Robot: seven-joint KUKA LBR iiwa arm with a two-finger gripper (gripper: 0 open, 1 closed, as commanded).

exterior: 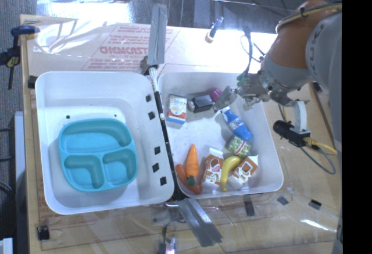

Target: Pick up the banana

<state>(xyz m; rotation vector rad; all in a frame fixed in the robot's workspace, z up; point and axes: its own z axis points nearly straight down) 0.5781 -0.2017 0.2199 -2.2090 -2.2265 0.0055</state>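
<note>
Gripper (235,96) hangs over the right bin's (268,125) far side; its opening cannot be judged, and nothing is visibly held. Banana (228,169) lies ungrasped near the front wall, among cartons. Pick outstanding.

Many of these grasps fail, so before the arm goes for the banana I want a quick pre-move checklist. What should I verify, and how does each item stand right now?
1. Banana in view: ok, near the right bin's front wall.
2. Banana's top free: ok, nothing lies over it.
3. Room beside it: not ok, small cartons and a green packet crowd it.
4. Gripper above the banana: not ok, it is over the bin's far end, near the blue bottle.
5. Gripper carrying nothing: cannot tell.
6. Carrot clear of the banana: ok, cartons lie between.
</note>
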